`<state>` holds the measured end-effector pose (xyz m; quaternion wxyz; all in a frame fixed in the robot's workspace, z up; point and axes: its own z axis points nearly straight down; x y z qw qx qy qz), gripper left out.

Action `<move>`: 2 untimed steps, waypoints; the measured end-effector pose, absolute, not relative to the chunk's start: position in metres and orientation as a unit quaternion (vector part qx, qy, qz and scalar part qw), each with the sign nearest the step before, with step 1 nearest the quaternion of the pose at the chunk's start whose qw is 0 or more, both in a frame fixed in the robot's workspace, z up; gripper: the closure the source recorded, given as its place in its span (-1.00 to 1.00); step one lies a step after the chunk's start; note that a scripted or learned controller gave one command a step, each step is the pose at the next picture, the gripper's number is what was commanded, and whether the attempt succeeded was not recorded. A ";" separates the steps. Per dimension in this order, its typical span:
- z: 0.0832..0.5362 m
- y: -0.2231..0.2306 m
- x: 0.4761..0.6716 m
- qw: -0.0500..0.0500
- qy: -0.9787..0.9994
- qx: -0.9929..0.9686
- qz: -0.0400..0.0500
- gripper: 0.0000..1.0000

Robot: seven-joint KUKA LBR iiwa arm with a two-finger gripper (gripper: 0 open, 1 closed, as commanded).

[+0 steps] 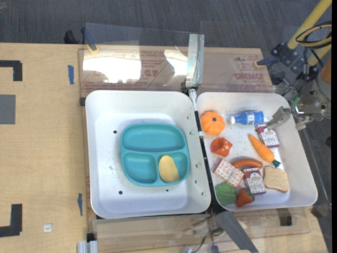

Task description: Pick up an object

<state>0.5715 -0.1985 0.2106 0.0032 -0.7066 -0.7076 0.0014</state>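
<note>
The grey two-finger gripper (279, 117), jaws open, hovers over crowded toys; it may snag the small red-and-white carton (269, 137) against the orange plastic carrot (261, 147).

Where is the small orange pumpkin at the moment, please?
The pumpkin sits in the right bin, near its upper left corner, just left of the blue bottle and above the red pepper.

Bright, even overhead light, strong white glare on the clear panel (138, 62) behind the left bin (100, 115), soft short shadows under the teal tray (152, 141), whole frame mildly soft, small items in the right bin (305, 188) lacking fine detail.
</note>
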 end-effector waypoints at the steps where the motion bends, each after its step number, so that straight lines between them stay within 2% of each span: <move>1: 0.100 -0.190 0.577 -0.002 -0.706 -0.708 -0.002 -1.00; 2: 0.110 -0.192 0.578 -0.005 -0.705 -0.709 -0.002 1.00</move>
